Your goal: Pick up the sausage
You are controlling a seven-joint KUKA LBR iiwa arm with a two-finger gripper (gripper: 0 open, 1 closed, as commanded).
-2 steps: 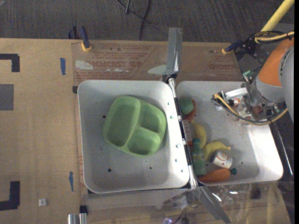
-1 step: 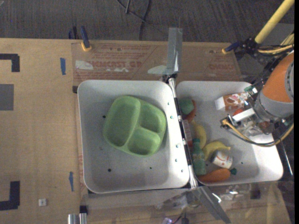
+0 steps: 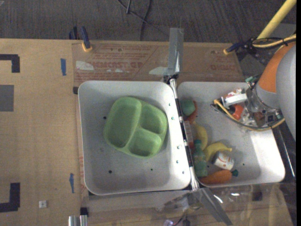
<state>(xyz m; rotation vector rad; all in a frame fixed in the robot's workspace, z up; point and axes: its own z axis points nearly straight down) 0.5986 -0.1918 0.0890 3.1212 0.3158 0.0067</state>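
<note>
In the right bin, a reddish-brown sausage-like piece lies against the left wall, partly tucked under a green toy. My gripper hangs low over the bin's upper right part, well to the right of that piece, with cables looped around it. A small red-orange thing shows right at the gripper; I cannot tell whether it is held or what it is.
Two yellow bananas, a small can, a green bottle and a carrot lie in the right bin's lower left. The left bin holds a green divided plate.
</note>
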